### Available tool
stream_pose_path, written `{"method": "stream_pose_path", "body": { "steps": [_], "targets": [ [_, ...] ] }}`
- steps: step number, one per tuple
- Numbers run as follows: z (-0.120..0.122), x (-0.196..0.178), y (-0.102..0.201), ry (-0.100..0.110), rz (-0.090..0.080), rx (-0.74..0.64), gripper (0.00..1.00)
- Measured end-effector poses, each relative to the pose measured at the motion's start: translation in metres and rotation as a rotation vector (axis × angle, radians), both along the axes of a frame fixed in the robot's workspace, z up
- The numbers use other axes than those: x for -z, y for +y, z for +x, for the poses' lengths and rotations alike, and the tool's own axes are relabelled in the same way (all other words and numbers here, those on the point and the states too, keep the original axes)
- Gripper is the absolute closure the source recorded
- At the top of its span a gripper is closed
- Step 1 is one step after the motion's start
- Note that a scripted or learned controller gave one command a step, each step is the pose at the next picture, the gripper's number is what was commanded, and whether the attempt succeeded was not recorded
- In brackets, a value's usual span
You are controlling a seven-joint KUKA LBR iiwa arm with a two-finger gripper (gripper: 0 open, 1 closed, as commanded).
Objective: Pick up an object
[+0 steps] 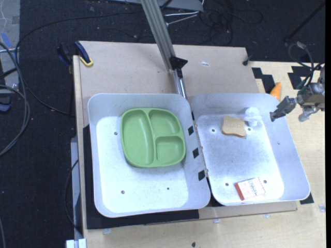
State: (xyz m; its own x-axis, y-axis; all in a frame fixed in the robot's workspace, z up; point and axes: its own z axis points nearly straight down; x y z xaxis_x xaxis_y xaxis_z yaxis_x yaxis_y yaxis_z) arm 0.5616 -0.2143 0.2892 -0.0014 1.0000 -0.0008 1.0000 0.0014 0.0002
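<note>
From my remote seat, the overhead camera showed me the table (pixel 217 66) with its two shallow white bins side by side. The left bin (pixel 111 187) carried a green divided plate (pixel 153 137), lying flat in the upper middle part of the bin, its three compartments facing up.

The right bin (pixel 282 154) held three things. A tan piece shaped like a slice of bread (pixel 234 126) lay in the upper part of the bin. Just beside it, toward the right, sat a small pale whitish object (pixel 253 116) that was too blurred against the white floor for me to identify; I could not tell whether the two touched. Well apart from them, near the bin's lower edge, lay a small flat red and white packet (pixel 251 188), turned at a slight angle.

The end effector (pixel 283 109) sat at the right rim of the right bin, at about the height of the bread slice, with the rest of the wrist (pixel 310 98) reaching in from the right. It looked dark and small in my view, and I could not tell whether it was released or clenched. Nothing showed between its tips. None of the three things in the right bin touched it; the whitish object was the nearest to it.

A small orange item (pixel 276 90) lay on the table just beyond the right bin's upper right corner.
</note>
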Motion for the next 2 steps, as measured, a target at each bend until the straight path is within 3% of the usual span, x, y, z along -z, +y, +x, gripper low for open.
{"method": "stream_pose_path", "body": {
  "steps": [2],
  "targets": [
    [-0.017,0.113,0.003,0.005,0.002,0.003,0.00]
  ]
}}
